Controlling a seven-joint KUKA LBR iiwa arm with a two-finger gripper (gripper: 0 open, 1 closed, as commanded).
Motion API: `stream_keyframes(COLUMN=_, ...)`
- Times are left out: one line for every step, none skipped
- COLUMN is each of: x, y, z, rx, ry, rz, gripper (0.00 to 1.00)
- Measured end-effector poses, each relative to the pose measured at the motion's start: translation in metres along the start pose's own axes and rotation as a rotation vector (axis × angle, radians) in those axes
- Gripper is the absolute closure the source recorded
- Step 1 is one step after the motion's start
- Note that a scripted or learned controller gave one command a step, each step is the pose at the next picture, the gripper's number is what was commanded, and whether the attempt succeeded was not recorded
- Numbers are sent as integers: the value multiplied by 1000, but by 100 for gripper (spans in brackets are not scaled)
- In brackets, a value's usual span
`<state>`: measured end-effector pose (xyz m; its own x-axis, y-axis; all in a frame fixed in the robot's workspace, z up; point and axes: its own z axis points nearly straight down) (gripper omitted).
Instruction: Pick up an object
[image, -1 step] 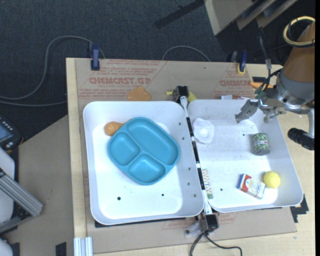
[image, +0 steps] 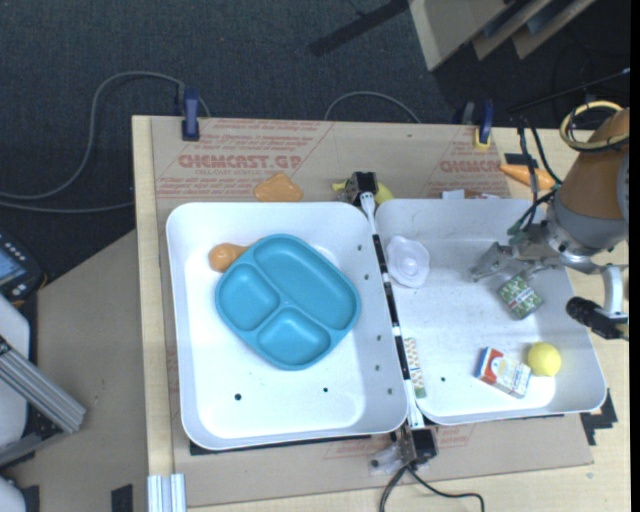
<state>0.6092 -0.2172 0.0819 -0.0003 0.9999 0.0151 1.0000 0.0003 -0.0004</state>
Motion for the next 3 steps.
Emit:
stream_keyframes(x=-1, y=1, z=-14, rx=-3, ry=-13, rz=-3, gripper=100)
stream_keyframes(x=0, y=0, z=-13, rx=0, ry=-9, rz=-4, gripper=0)
stream_keyframes(x=40, y=-40, z=-1, rx=6, ry=-11, rz=-1, gripper=0)
